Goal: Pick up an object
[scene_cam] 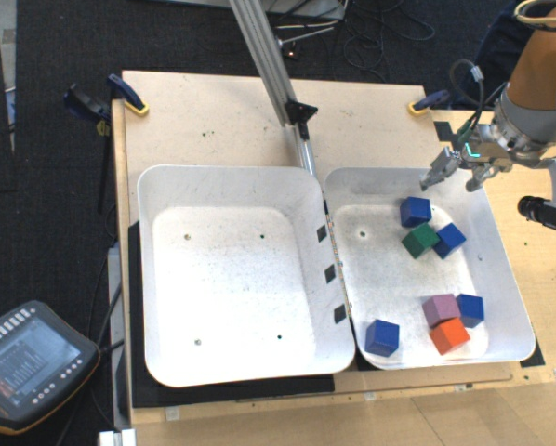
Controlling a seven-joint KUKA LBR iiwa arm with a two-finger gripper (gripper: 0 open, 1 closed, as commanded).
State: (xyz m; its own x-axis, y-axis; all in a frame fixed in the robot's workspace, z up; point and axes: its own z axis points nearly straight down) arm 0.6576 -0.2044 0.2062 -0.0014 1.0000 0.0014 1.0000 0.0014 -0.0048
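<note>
The things to pick are small cubes, and all of them lie in the right bin (501, 249). Near its far side there is a group of three: a blue cube (415, 212), a green cube (420, 241) touching it on the near side, and a second blue cube (449, 240) just beside the green one on the right. Near the front right corner there is another group: a purple cube (440, 308), an orange cube (449, 334) touching it in front, and a blue cube (470, 309) at the right of the purple one. One more blue cube (382, 336) lies alone at the front left of this bin, well apart from the others.

The claw (458, 172) hangs over the far right part of the right bin, above and a little to the right of the first group. Its two fingers are spread apart and there is nothing between them.

The left bin (157, 249) stands beside, touching the right one along the middle. Both bins rest on the pale desk (213, 119). A handheld controller (27, 365) lies at the front left, off the desk.
</note>
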